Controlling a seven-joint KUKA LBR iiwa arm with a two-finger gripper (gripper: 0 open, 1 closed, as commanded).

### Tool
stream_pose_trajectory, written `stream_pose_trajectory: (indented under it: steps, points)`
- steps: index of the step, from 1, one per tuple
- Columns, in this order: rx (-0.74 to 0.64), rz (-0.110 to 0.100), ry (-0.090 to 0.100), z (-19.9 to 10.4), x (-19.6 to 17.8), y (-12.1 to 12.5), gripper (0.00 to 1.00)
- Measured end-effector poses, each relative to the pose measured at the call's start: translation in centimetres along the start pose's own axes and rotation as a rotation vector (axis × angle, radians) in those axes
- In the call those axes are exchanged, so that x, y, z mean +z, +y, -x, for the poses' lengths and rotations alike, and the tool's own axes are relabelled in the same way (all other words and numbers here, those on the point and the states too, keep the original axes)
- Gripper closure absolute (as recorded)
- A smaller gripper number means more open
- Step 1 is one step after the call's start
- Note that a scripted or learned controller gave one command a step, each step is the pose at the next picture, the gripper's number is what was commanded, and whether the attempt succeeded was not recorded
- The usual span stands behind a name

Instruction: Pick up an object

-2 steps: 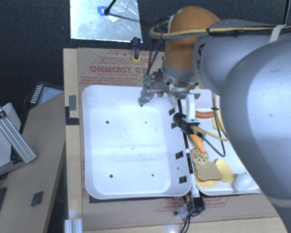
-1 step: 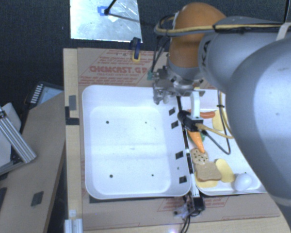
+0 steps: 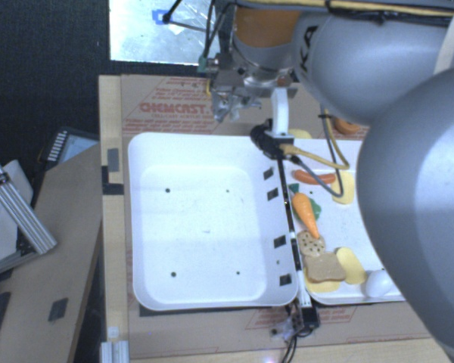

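My gripper [image 3: 225,109] hangs above the far edge of the left white bin [image 3: 138,225], over the cardboard just behind its back rim. The right bin [image 3: 361,154] holds an orange carrot [image 3: 306,212] with a green top, a thin red pepper [image 3: 315,177], a round cookie [image 3: 310,242], a tan bread slice [image 3: 323,268], a yellow piece [image 3: 351,262] and a white egg [image 3: 378,283]. All of these lie to the right of the gripper and nearer the camera. The arm hides much of the right bin.
The grey arm [image 3: 393,89] with its orange band covers the top and right of the view. The bins rest on brown cardboard [image 3: 166,104]. A metal frame [image 3: 15,210] stands at the far left.
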State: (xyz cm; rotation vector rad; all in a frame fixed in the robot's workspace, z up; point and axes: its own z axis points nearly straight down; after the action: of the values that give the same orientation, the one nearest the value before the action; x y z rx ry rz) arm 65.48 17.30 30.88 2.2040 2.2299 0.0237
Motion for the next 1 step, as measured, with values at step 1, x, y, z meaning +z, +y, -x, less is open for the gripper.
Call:
stream_pose_trajectory:
  steps: [1]
  points:
    - [0.003, -0.007, -0.002, -5.44, -4.24, 1.57, 1.0]
